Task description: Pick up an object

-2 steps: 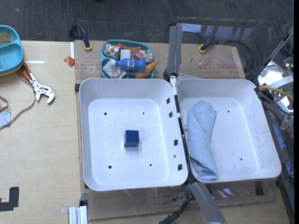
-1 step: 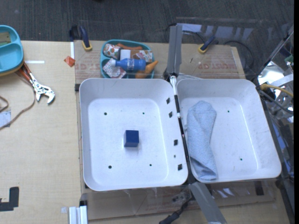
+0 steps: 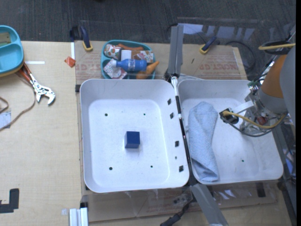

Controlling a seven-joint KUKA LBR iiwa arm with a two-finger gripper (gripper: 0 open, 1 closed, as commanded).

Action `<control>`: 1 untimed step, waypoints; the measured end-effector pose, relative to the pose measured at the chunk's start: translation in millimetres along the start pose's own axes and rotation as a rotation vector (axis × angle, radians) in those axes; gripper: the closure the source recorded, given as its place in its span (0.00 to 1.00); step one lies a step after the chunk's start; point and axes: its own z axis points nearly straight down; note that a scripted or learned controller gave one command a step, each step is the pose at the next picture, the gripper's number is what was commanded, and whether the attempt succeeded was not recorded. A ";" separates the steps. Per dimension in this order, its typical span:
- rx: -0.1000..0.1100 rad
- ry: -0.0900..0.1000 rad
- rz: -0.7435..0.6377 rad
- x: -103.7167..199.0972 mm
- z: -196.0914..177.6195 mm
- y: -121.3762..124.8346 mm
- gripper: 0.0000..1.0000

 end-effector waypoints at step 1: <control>0.000 -0.002 -0.005 -33.6 -170.7 23.9 1.00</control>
